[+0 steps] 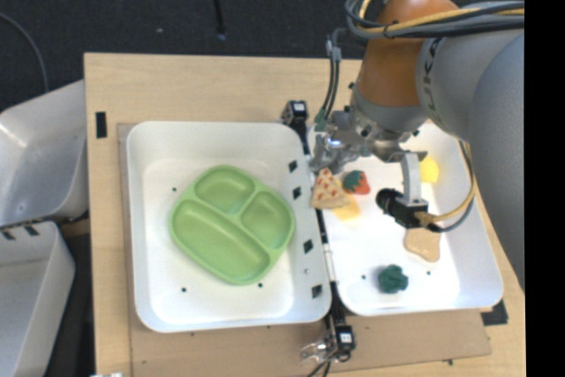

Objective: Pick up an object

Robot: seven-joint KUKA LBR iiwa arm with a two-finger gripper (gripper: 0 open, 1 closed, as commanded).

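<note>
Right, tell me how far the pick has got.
Nothing looks picked yet. The gripper is low over the right bin, at its left edge just above the pizza slice toy; a grasp can't be confirmed. The green toy and tan piece lie untouched. The green tray sits in the left bin. Lifting is left.

Two white bins are seen side by side: a green divided plate [231, 223] lies in the left bin [141, 278]. The gripper [334, 156] is poised just above a pizza slice [328, 190] in the right bin [468, 278], a green toy [393, 278] near the front.
</note>
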